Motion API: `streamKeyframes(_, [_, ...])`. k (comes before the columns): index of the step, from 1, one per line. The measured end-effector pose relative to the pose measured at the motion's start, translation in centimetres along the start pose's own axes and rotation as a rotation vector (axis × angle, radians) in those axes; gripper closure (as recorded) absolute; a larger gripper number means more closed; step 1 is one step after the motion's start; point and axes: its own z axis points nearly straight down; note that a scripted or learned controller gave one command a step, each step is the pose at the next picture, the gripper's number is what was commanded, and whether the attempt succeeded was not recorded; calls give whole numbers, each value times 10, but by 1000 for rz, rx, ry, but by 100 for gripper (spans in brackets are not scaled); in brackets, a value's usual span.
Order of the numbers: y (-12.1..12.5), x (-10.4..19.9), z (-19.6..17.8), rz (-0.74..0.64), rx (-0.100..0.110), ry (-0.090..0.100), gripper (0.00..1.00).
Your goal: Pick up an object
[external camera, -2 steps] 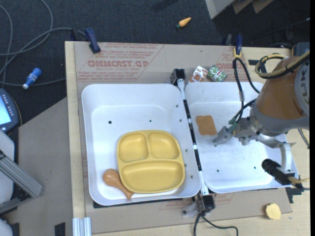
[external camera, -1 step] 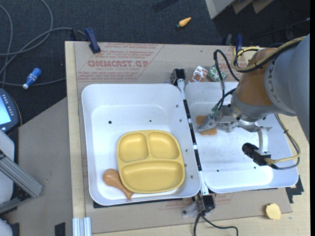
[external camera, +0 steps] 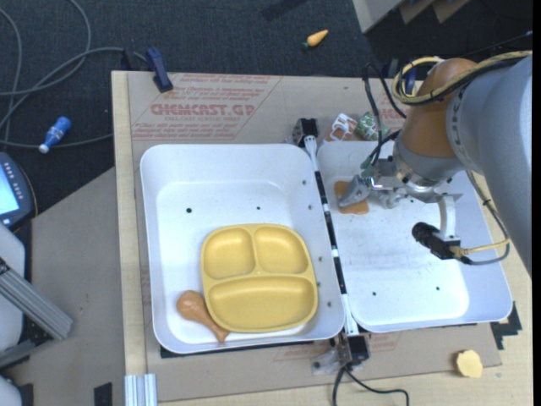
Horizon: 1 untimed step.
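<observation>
A small orange-brown object (external camera: 348, 198) lies in the right bin (external camera: 423, 299), close to its left wall near the back. My gripper (external camera: 369, 183) hangs low over the bin, right beside this object and touching or nearly touching its right end. The grey arm with its orange band (external camera: 431, 112) covers the back right of that bin. In the left bin (external camera: 169, 184) sit a yellow divided plate (external camera: 258, 276) and a tan drumstick-shaped toy (external camera: 199, 309) at the plate's front left corner.
Behind the right bin lie a white and red item (external camera: 341, 127) and a small green one (external camera: 368, 125). A yellow piece (external camera: 467, 362) rests on the bench at front right. A blue clamp (external camera: 157, 68) sits at the bench's back left corner.
</observation>
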Motion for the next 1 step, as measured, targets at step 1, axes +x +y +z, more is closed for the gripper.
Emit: streamKeyframes(1, [43, -3, 1, -1, -1, -1, 0])
